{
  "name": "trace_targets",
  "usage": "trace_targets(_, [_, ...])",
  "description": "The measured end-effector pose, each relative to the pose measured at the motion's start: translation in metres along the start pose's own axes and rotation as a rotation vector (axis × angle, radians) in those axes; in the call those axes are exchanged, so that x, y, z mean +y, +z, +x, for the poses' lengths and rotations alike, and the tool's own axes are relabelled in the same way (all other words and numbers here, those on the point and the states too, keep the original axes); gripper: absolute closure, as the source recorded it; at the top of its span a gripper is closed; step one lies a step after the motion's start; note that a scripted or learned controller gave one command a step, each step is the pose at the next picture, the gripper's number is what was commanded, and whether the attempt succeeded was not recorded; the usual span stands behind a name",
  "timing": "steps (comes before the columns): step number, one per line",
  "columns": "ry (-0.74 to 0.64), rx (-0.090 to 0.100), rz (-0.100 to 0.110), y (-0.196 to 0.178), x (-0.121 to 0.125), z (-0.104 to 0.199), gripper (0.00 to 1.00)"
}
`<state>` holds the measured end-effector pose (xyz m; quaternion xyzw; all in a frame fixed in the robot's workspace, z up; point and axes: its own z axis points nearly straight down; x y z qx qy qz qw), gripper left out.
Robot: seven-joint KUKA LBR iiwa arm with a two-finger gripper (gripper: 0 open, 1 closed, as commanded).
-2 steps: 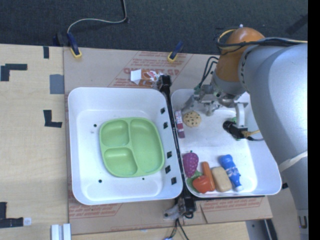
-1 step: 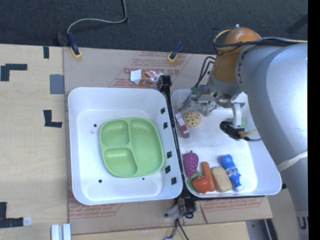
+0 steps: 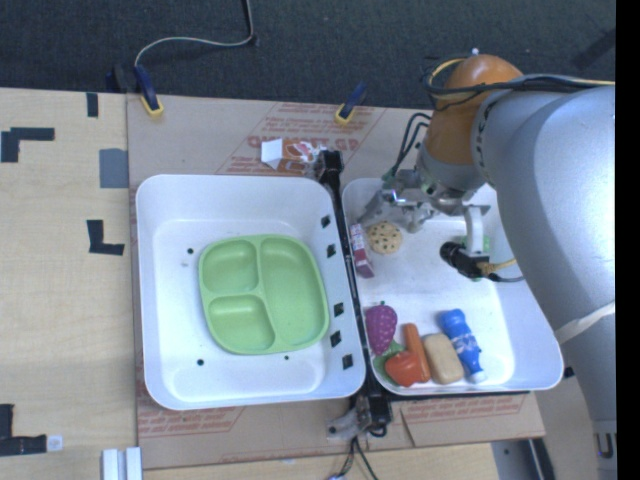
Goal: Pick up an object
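The gripper (image 3: 400, 204) is hanging over the far left part of the right bin (image 3: 520, 313), just beside the cookie (image 3: 383, 237), which is lying on the bin floor directly nearer the camera from it. Whether the fingers are spread or closed cannot be told from this angle, and nothing is showing between them. Taking the cookie as the landmark: a small pink-and-white packet (image 3: 360, 253) is lying just to its left against the bin's left wall; the purple grapes (image 3: 380, 325) are sitting well toward the camera from it, with a red and orange vegetable toy (image 3: 405, 360), a tan bread roll (image 3: 443, 358) and a blue and white bottle (image 3: 463, 343) lined up beside them along the near wall. The grey arm (image 3: 560, 178) with its orange band (image 3: 470, 103) is reaching in from the right, above and behind the cookie. Far to the cookie's left, across the divider, the left bin (image 3: 165, 298) is holding a green divided plate (image 3: 264, 293). Both bins are resting on the cardboard-covered surface (image 3: 190, 138).
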<state>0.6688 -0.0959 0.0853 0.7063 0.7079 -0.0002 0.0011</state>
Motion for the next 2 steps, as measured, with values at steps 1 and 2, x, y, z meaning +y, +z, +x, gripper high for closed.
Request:
trace_targets(1, [-0.001, -0.002, -0.001, -0.0101, 0.0003, -0.0001, 1.00])
trace_targets(2, [-0.001, -0.002, 0.000, -0.0098, 0.0001, -0.0001, 0.00])
